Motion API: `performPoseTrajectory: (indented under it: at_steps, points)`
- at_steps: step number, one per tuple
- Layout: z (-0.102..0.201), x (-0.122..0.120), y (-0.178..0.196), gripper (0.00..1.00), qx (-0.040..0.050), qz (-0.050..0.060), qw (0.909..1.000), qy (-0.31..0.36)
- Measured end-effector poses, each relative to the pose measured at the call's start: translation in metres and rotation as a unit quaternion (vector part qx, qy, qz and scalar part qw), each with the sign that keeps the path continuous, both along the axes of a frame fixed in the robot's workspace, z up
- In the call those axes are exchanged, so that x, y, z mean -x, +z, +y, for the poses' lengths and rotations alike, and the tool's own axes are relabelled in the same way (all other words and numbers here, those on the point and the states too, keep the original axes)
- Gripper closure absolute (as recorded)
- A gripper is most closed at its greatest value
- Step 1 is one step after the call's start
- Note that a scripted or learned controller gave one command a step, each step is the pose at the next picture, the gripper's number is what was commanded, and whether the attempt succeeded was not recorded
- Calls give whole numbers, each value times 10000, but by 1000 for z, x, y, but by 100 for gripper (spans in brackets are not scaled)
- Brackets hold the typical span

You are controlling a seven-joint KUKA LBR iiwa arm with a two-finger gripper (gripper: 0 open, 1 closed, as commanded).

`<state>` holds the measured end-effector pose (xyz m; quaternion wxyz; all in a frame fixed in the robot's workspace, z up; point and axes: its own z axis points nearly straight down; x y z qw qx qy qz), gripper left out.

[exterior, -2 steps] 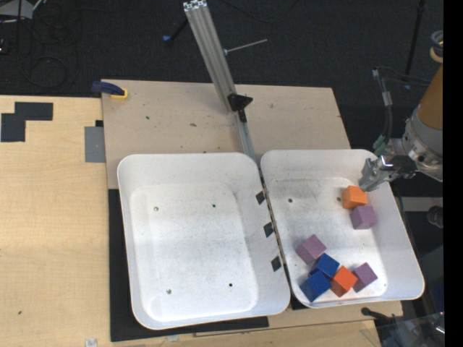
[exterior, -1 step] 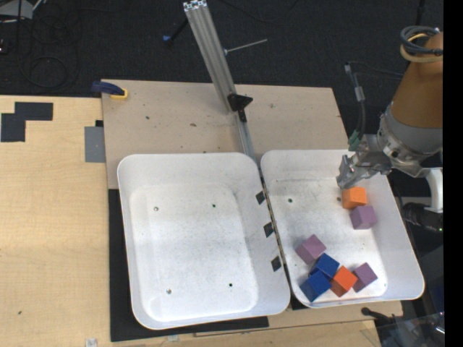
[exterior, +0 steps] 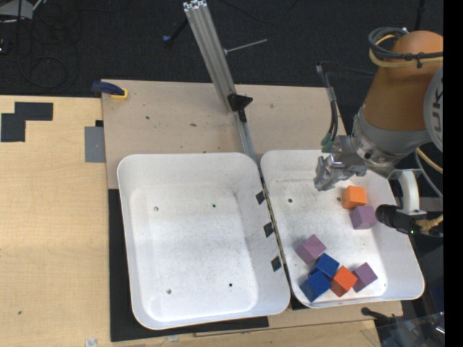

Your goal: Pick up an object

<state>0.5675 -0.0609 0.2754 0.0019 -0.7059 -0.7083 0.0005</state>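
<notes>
Camera view: two shallow white bins are seen side by side on the bench, the left bin (exterior: pixel 137 194) and the right bin (exterior: pixel 289 172). The arm (exterior: pixel 398 85), grey with an orange band, is seen entering from 3 o'clock, and its gripper (exterior: pixel 329 173) is held over the upper part of the right bin, toward 12 o'clock of that bin. Whether the gripper is released or clenched cannot be told, and nothing can be made out in its grasp. Just beside the gripper, at its 4 o'clock, an orange block (exterior: pixel 354 196) is seen on the bin floor, with a purple block (exterior: pixel 362 217) touching or nearly touching it at 5 o'clock. Toward 6 o'clock of the right bin a cluster is gathered: a purple cube (exterior: pixel 311 249), two blue blocks (exterior: pixel 327 264) (exterior: pixel 315 285), an orange cube (exterior: pixel 343 280) and a small purple block (exterior: pixel 364 275), packed closely together.
</notes>
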Motion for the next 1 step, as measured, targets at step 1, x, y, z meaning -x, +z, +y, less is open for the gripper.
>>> performPoseTrajectory:
  at_steps: [1]
  points:
    - [47, -7, -22, 100, 0, 13, 10000, 1]
